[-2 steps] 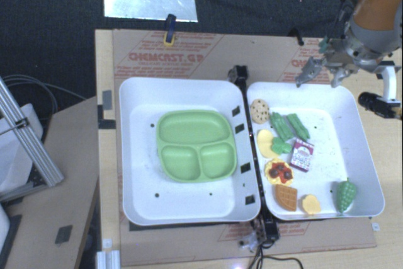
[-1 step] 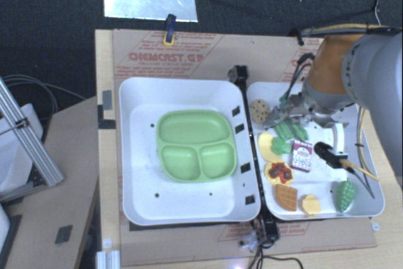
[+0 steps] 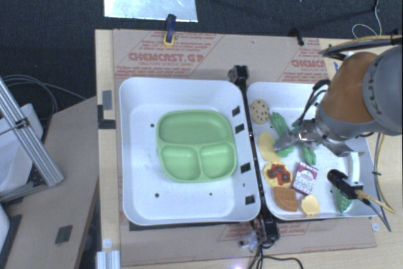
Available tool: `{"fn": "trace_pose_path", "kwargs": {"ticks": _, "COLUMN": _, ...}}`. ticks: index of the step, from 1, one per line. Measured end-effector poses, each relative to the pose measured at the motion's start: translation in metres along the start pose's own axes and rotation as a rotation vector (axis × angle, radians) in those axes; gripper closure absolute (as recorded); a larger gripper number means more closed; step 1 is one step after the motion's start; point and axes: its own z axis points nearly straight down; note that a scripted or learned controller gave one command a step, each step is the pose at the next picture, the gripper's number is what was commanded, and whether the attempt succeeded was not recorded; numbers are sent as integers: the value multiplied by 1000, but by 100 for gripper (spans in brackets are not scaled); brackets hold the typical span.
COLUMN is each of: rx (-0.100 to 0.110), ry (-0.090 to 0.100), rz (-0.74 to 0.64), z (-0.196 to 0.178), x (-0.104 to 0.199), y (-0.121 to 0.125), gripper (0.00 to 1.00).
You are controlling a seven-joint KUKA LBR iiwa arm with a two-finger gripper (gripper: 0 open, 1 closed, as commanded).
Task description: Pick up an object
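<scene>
In the right bin lie several toy foods. There is a speckled cookie at the back left, a green vegetable beside it, and a yellow piece against the left wall. Toward the front are a pizza slice, a waffle, a red and white carton and a small yellow piece. My gripper hangs low over the middle of this bin, right at the green vegetable's near end and next to another green piece.
The left bin holds a green divided plate. A black divider with clips runs between the bins. The arm's orange band covers the right bin's far right corner. A green piece lies front right.
</scene>
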Motion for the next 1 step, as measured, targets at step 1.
{"fn": "trace_pose_path", "kwargs": {"ticks": 1, "rx": -6, "ry": -6, "rz": 1, "z": -13, "x": -3, "y": 4, "gripper": 100}}
